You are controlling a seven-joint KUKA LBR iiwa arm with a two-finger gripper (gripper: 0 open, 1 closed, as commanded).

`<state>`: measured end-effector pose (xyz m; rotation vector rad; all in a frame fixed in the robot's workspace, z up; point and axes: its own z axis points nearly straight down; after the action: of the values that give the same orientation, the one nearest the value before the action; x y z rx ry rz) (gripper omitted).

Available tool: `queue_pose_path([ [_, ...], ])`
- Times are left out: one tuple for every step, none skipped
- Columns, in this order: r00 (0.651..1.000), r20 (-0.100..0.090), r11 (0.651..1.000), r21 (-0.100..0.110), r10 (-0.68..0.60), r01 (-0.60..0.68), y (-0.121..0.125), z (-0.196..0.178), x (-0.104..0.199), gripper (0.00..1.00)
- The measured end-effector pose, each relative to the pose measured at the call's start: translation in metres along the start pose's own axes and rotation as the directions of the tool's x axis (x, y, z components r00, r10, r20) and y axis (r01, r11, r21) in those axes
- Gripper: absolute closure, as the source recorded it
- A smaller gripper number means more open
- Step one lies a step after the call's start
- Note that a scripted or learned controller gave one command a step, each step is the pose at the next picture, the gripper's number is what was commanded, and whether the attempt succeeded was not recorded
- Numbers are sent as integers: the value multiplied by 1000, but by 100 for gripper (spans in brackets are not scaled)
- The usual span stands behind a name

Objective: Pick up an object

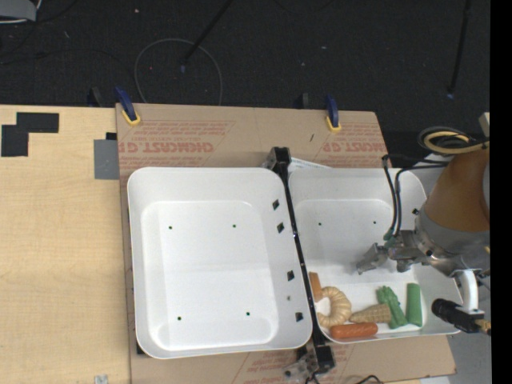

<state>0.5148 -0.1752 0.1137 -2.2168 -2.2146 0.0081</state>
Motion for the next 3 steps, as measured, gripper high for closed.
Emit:
queue_pose_path([
  [1000, 2, 1000, -9, 1, -1, 2, -15, -1, 100],
  [1000, 2, 1000, -15, -5, 5, 18, -89, 49, 100],
  [1000, 2, 1000, -9, -1, 1, 16, -86, 48, 0],
])
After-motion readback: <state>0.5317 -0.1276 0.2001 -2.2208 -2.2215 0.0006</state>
